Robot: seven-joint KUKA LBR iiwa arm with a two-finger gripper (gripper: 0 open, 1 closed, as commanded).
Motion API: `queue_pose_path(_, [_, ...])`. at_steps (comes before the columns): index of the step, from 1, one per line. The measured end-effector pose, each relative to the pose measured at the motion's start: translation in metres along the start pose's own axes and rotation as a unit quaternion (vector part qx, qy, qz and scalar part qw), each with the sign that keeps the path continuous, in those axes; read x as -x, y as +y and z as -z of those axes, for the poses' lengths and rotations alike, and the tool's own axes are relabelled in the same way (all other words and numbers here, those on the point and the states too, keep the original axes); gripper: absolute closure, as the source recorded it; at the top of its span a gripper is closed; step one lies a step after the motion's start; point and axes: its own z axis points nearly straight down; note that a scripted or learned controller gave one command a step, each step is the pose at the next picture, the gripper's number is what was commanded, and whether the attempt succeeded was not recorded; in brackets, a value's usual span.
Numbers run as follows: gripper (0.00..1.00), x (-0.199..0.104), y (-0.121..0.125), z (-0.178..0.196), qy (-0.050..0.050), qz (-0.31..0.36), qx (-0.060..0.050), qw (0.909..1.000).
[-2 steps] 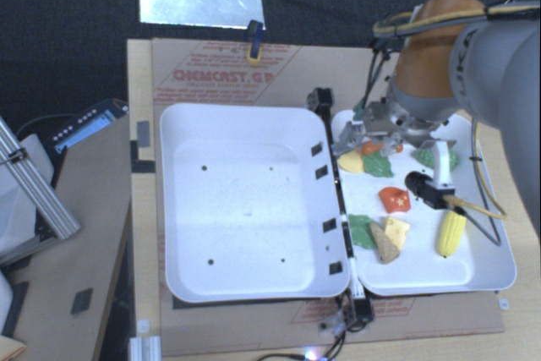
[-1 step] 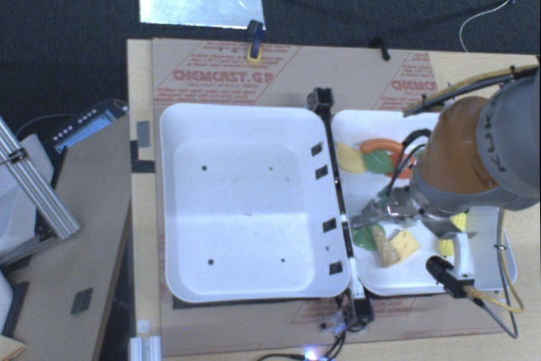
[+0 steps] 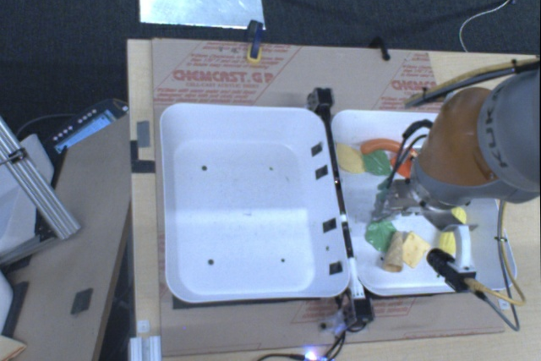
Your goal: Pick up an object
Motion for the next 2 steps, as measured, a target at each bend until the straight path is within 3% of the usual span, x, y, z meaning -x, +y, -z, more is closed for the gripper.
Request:
queue_pose_path(1, [1.0,-0.016,0.079,0.094,-0.002,0.003,0.005,1.0])
queue_pose_path(2, [1.0,0.014,0.141,0.244,-0.004,0.001,0.009,1.0])
